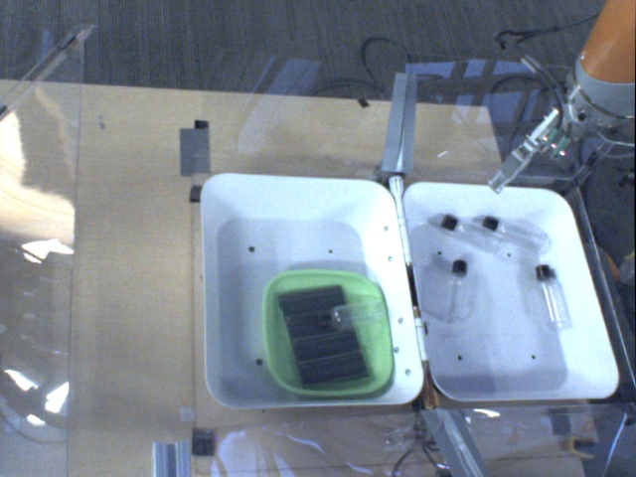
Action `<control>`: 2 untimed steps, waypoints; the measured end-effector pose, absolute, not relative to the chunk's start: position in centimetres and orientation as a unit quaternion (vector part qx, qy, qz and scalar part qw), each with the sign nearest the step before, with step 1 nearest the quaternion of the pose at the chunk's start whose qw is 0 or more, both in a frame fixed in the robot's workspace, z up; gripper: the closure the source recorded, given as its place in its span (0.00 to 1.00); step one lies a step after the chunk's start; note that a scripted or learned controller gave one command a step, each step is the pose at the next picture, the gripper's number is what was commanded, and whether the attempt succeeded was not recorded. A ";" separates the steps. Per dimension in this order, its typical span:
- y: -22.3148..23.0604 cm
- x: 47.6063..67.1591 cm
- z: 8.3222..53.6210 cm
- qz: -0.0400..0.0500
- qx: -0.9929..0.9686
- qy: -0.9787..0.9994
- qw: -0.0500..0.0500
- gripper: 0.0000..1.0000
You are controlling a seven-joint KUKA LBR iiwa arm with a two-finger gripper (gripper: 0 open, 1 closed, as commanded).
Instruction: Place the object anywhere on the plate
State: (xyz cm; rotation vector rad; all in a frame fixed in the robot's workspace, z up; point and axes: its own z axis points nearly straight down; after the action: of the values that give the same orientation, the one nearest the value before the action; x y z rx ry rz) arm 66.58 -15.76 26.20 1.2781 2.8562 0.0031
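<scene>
A green plate (274, 311) lies in the left bin (229, 266), toward its front right. A dark ribbed block (320, 351) covers most of the plate. A clear vial with a black cap (350, 315) lies on the plate, across the block's upper right part. Several more clear vials with black caps lie loose in the right bin (586, 366), among them one (460, 284) near the middle and one (553, 298) at the right. My gripper (509, 172) hangs above the back edge of the right bin, tilted down to the left, apart from every vial.
The grey arm with its orange band (608, 53) comes in at the top right, with cables behind it. A metal rail (399, 127) runs back from the seam between the bins. The wooden bench stretches to the left of the bins.
</scene>
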 end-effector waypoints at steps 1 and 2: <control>-7.4 66.1 23.7 0.002 0.342 0.940 0.004 0.00; -12.7 66.3 33.2 0.001 0.233 0.972 0.007 0.00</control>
State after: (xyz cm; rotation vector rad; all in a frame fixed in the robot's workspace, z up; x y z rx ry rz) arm 66.29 -12.75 33.15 0.7297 3.0404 0.0017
